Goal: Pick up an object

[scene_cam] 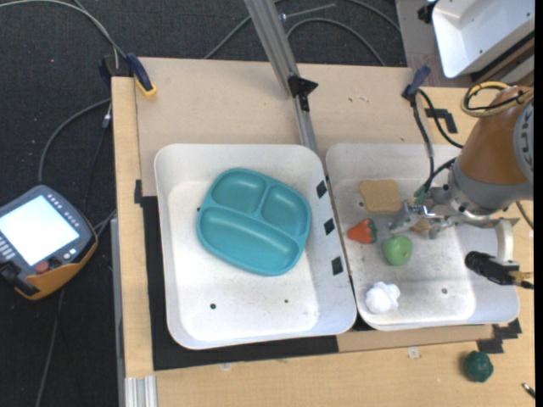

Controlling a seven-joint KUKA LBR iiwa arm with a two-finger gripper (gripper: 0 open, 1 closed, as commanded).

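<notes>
Reaching in over the right-hand bin [424, 312], the grey arm [496, 164] with its orange band brings the tool [413, 219] low above the bin floor, just above the green apple [397, 250]. I cannot tell how the tool is set, because its metal parts blur together against the white floor. Nothing shows clearly gripped in it.

Taking the green apple as the landmark: it lies loose on the bin floor, roughly in the middle of that bin. Just to its left and a little higher in the view lies a small red fruit with a green top [362, 231], near the apple but apart from it. Above the apple, toward the far wall of the bin, lies a flat tan piece like a slice of bread [380, 195]. Below the apple, near the front wall, sits a small white crumpled lump [383, 297].

Well to the left of the apple, the other white bin [182, 312] holds a teal divided plate [254, 220], lying flat with its three sections facing up.

On the tabletop [212, 91] outside the bins, below and right of the apple, sits a small dark green ball [478, 365]. Far left of the apple, off the tabletop on the dark floor, lies a handheld control pad with a lit screen [38, 240].
</notes>
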